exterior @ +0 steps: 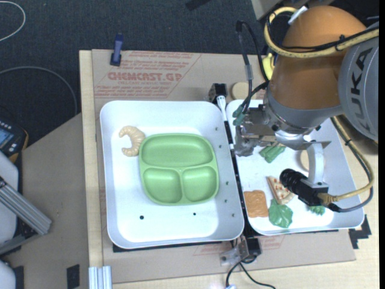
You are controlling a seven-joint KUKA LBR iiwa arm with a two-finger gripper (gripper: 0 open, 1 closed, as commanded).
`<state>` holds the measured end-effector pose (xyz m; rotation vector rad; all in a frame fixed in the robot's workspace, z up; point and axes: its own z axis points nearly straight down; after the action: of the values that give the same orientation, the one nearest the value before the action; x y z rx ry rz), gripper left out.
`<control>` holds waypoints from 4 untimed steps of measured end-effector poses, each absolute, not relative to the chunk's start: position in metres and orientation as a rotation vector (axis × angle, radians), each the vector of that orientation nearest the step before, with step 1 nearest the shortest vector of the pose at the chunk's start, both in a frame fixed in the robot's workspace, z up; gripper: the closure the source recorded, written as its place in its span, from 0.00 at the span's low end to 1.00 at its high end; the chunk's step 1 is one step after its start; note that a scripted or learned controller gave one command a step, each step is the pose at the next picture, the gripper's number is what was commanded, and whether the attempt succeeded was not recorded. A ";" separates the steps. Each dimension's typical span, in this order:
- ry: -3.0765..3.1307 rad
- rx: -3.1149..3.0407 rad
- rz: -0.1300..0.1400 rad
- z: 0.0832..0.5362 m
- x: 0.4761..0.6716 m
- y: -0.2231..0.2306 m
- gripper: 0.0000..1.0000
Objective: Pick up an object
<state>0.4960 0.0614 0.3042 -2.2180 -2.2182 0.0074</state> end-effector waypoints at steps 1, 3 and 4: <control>-2.231 -2.229 -0.028 0.484 0.480 0.051 1.00; -2.213 -2.226 0.006 0.408 0.480 -0.011 1.00; -2.214 -2.221 0.008 0.354 0.479 -0.022 1.00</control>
<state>0.4787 -0.0224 0.3544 -2.2214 -2.2139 0.0084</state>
